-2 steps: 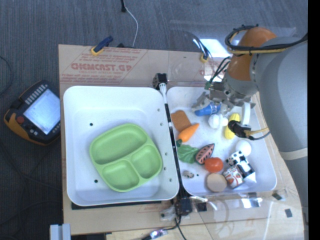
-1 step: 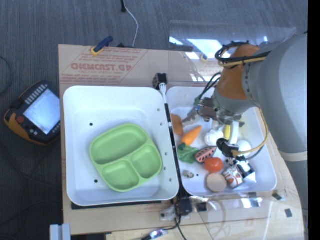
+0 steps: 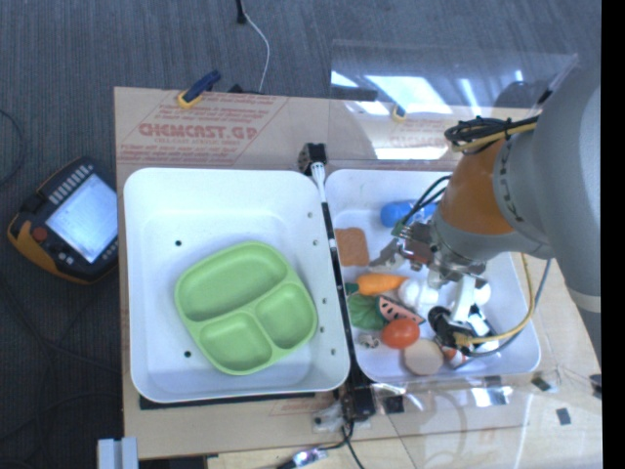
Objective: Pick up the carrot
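A: Hovering low in the right bin (image 3: 527, 355), the gripper (image 3: 422, 279) hangs just right of the carrot (image 3: 379, 283); whether it's open, I cannot tell.
B: Obstacles?
A: A red tomato (image 3: 399, 333), watermelon slice (image 3: 397, 311) and blue piece (image 3: 395, 212) crowd around. 1 green plate (image 3: 246, 306) fills the left bin (image 3: 156, 213).

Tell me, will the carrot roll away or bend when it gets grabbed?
The carrot looks like a smooth, hard toy, so it probably stays stiff and may slip. Its rounded, tapered shape could roll, though the tomato and other toy food beside it would likely stop it.
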`<state>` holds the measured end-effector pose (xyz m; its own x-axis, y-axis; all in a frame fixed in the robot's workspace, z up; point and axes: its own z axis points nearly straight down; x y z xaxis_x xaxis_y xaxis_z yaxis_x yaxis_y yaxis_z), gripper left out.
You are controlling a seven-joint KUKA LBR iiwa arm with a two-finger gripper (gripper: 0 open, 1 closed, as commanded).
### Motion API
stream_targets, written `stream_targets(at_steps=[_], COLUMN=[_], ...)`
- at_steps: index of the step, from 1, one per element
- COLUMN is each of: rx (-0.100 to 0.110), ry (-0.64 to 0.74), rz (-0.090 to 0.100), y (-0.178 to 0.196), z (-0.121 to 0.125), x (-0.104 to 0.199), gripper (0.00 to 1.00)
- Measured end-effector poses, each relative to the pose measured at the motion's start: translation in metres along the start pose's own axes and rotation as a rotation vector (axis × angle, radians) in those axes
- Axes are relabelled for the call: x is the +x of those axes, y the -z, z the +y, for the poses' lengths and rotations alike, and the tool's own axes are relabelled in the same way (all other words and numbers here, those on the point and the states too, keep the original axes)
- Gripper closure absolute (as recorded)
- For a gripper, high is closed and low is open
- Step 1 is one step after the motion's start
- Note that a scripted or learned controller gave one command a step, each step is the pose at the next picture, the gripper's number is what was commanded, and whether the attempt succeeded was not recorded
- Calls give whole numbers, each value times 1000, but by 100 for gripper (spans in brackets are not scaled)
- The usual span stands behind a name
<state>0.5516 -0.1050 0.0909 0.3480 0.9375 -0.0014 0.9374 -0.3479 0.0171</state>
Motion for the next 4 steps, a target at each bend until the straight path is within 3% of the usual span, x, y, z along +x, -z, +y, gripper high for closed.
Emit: stream_targets(at_steps=[1, 2, 3, 4], rx=[-5, -8, -4, -1], ry=[-288, -477, -917, -683], rz=[3, 2, -10, 2], y=[1, 1, 0, 1], z=[-33, -45, -24, -57], x=[-8, -9, -8, -24], gripper=[0, 0, 0, 0])
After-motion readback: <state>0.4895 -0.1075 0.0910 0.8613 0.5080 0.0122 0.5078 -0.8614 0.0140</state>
